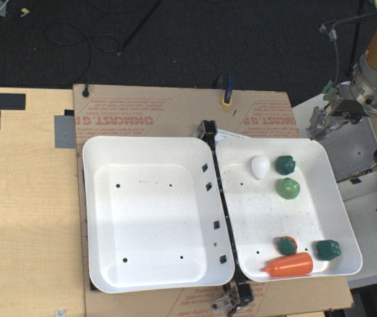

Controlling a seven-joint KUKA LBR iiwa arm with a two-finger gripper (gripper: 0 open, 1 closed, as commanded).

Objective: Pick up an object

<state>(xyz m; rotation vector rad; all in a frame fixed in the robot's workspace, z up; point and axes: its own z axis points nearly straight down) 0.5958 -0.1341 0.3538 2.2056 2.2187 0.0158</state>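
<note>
1. Six small objects lying in the right bin [333, 197]: white egg-shaped piece [260, 167], dark green lumpy piece [284, 164], lighter green ball [288, 189] near the far end.
2. Near the front edge: smooth orange carrot shape [289, 265], small red-and-green piece [287, 245] touching it, dark green block [327, 249] beside.
3. Left bin [102, 177]: glossy white plastic, shallow, rounded corners.
4. Underneath, printed brown cardboard [148, 111] on the pale wooden bench [23, 203].
5. Hand [323, 117] outside the bins, far right; fingers apart or together, cannot tell.

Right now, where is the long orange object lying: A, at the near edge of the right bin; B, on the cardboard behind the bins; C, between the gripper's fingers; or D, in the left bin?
A: the long orange object lies at the near edge of the right bin, beside a small green and orange piece.
</note>
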